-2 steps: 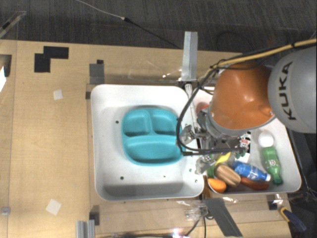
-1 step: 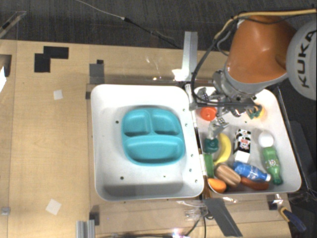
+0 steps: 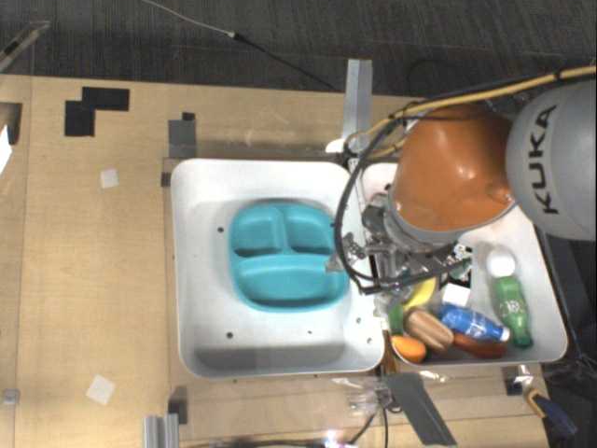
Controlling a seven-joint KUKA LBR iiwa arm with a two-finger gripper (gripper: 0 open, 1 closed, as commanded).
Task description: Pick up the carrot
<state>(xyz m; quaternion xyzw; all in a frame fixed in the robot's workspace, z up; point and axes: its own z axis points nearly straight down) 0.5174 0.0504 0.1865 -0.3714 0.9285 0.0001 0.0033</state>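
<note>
The carrot (image 3: 408, 347) is an orange piece in the near left corner of the right bin (image 3: 550, 325), with a green bit (image 3: 396, 318) just above it. It lies against a tan bread roll (image 3: 429, 328). The arm's orange band (image 3: 452, 171) and wrist hang over the left half of this bin. The gripper (image 3: 403, 276) points down among cables, just above a yellow banana (image 3: 422, 295) and a short way behind the carrot. The wrist hides its tips.
Beside the carrot lie a blue bottle (image 3: 474, 323), a green bottle (image 3: 511, 311), a white-capped item (image 3: 502, 265) and a dark red item (image 3: 480, 348). The left bin (image 3: 201, 250) holds a teal divided plate (image 3: 284, 255). A black cable loops over the wall between the bins.
</note>
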